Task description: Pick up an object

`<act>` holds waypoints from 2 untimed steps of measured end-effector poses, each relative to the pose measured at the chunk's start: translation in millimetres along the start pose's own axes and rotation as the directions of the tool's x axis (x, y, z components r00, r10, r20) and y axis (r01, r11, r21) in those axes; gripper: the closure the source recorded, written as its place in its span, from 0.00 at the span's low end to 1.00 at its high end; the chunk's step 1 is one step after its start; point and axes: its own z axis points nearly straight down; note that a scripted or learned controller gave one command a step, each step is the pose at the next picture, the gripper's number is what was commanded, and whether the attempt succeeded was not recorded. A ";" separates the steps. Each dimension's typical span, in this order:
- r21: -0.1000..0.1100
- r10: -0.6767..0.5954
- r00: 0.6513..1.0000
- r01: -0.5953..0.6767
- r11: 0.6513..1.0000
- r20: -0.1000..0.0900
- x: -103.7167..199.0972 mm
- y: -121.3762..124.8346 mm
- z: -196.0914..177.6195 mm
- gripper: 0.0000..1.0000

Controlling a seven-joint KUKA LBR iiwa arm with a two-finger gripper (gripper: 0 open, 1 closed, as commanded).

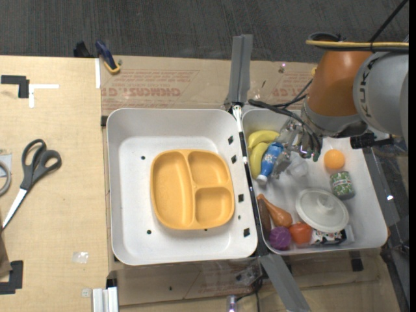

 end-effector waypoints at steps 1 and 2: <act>0.007 0.050 0.999 -0.050 0.999 -0.020 -13.2 1.0 2.6 0.00; 0.000 0.212 0.977 -0.212 0.977 -0.003 5.5 -1.4 1.8 0.00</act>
